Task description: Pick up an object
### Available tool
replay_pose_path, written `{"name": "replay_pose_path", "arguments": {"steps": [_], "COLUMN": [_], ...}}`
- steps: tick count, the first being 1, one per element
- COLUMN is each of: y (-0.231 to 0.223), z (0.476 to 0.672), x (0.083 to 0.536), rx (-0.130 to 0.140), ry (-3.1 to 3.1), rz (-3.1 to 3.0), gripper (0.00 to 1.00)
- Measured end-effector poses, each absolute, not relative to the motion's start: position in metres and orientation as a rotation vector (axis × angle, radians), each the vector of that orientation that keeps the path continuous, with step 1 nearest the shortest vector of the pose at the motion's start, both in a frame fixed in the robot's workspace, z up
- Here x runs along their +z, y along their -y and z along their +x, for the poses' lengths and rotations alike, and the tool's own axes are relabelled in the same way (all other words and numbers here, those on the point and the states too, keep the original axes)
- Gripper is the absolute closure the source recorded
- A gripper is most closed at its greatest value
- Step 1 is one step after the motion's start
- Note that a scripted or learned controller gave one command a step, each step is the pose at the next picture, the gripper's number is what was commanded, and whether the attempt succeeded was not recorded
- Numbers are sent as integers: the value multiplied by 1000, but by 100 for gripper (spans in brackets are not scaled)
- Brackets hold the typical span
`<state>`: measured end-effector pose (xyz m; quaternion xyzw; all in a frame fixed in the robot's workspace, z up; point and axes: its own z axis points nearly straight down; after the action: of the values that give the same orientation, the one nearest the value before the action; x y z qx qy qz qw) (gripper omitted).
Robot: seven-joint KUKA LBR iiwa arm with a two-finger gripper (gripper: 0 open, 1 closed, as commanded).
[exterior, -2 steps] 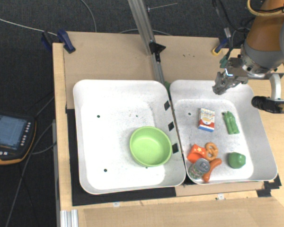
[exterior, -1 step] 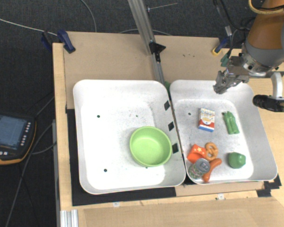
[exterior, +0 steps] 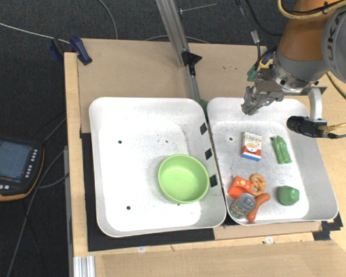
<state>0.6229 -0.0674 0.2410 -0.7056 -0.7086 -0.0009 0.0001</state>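
So the tan wooden surface [exterior: 138, 68] sits on dark carpet, cables trailing around. Pincer [exterior: 252, 106] hangs over the right bin's [exterior: 326, 195] far edge, can't tell its state. The small carton [exterior: 252, 145] lies just nearer, green bowl [exterior: 183, 178] left.

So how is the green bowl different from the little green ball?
The bowl sits alone in the left bin; the ball lies in the right bin among other small things. The bowl is far bigger, hollow and open on top; the ball is small and rounded. The bowl is paler, the ball darker. Both are green.
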Motion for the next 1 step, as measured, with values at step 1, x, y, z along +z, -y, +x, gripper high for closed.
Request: {"name": "replay_pose_path", "arguments": {"steps": [1], "y": [15], "z": [637], "x": [249], "rx": [-3], "ry": [2227], "rz": [-2216], "gripper": [100]}}
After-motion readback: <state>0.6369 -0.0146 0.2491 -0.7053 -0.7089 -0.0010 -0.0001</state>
